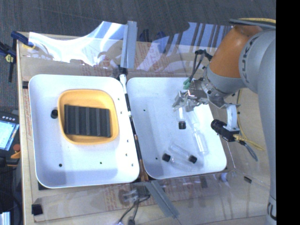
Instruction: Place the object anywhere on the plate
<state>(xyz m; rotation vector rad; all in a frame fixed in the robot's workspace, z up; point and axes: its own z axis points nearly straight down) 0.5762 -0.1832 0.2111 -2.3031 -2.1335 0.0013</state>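
The hand (183,103) is seen over the right bin (150,125), above clear vials (180,156); its state cannot be told. A vial should be pinched squarely, then carried left to the plate (70,100).

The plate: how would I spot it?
Find the two white bins side by side and take the left bin. The plate lies in its middle: a yellow rounded rectangle with a dark ribbed centre, the bench's one coloured dish.
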